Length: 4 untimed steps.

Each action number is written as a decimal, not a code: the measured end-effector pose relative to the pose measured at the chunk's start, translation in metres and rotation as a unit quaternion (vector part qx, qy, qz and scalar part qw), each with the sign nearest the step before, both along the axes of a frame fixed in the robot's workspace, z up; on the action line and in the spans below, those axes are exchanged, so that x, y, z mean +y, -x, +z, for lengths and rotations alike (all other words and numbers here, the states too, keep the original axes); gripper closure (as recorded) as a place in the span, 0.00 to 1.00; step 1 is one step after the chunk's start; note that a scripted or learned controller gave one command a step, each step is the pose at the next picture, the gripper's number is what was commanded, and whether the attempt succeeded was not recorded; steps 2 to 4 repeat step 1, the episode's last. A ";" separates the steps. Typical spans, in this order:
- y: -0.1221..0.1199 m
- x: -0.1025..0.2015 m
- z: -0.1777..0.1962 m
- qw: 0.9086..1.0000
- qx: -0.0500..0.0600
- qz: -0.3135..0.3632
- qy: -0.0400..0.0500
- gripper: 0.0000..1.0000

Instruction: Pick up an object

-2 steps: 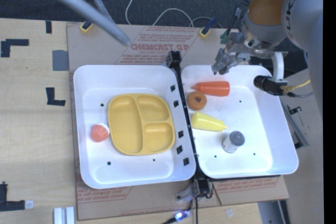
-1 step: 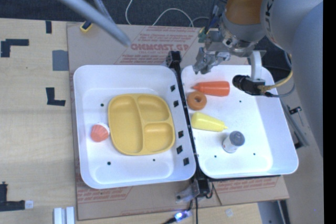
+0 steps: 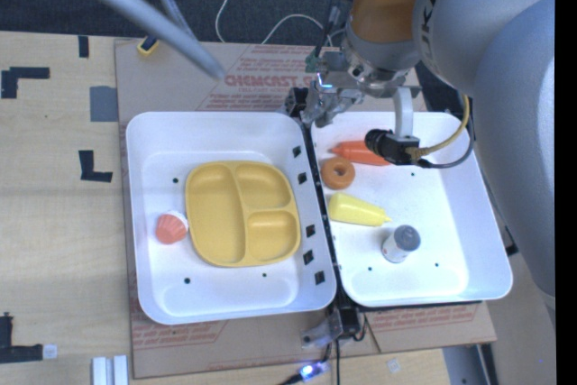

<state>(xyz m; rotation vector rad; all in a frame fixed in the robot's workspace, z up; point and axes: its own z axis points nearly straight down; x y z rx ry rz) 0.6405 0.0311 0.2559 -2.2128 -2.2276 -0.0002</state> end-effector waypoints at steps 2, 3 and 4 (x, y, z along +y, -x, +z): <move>-0.001 0.052 -0.020 1.000 0.001 0.000 0.001 1.00; -0.001 0.052 -0.020 1.000 0.001 0.000 0.001 1.00; -0.001 0.052 -0.020 1.000 0.001 0.000 0.001 1.00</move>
